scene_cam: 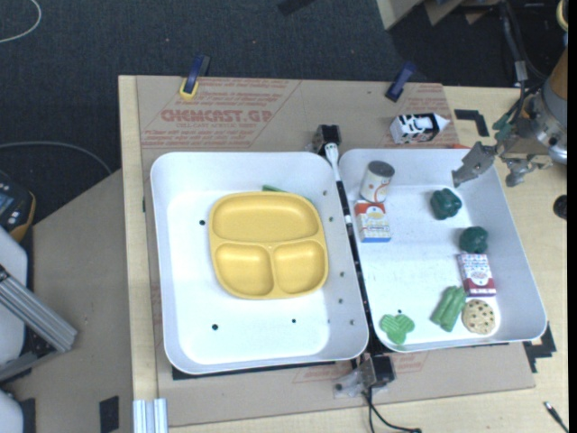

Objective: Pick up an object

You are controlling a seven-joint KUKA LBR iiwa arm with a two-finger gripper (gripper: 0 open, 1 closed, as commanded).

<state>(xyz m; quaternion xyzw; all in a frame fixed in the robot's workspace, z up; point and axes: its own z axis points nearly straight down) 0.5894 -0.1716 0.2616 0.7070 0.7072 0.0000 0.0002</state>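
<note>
Objects are lying scattered in the right bin (514, 269), and the nearest one to the tool (491, 162) is a dark green lump (444, 203), sitting just below and to the left of it in the camera view. The tool is hanging over the bin's upper right corner, with its two fingers spread apart and nothing between them. The lump is looking rounded and squat (no clear long axis to line up with), so a grasp from almost any angle would probably be working.

A second green lump (473, 238) is resting a little farther down the same side, and below it a small red and white box (475, 273), a cookie (479, 316) and a green stalk (447, 307) are sitting near the bin's lower right. A small can (376, 182) is standing upright near the top left of that bin with a red and white carton (373, 222) just below it.

The left bin (180, 269) is carrying a yellow divided plate (268, 244), well apart from the tool. Both bins are resting on the counter (144, 115).
</note>
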